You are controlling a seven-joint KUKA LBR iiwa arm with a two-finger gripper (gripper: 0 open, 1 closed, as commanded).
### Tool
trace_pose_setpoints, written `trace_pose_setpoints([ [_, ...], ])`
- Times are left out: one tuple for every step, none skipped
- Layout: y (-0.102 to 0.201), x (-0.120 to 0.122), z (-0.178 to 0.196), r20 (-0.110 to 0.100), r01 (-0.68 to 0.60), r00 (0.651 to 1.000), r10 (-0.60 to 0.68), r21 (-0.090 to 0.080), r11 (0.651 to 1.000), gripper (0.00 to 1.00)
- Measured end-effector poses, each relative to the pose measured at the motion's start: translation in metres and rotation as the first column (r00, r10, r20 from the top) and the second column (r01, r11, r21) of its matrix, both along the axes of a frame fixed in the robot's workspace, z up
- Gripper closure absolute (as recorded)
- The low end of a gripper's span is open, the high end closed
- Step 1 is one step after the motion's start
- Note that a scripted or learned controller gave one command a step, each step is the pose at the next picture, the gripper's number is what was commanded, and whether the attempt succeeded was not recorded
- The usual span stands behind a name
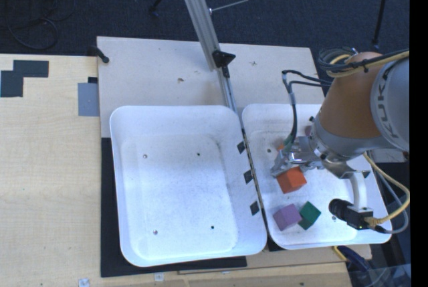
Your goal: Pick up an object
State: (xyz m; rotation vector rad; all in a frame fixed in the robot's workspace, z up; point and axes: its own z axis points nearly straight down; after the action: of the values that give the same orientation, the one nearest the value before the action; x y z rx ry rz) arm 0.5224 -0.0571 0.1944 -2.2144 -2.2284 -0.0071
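My gripper hangs over the right bin, at its left-middle, on the grey arm with the orange band that comes in from the right. An orange block sits directly under the gripper's tip, tilted, touching or nearly touching it. I cannot tell whether the block is held or rests on the bin floor. A purple block and a green block lie side by side nearer the bin's front edge, apart from the gripper.
The left bin stands wall to wall with the right one. A slanted metal rail rises behind the bins. Cables hang from the arm over the right bin.
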Motion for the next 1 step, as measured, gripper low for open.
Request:
trace_pose_setpoints([
  [0.083, 0.0118, -0.0034, -0.006, -0.002, 1.0, 0.002, 0.0, 1.0, 1.0],
])
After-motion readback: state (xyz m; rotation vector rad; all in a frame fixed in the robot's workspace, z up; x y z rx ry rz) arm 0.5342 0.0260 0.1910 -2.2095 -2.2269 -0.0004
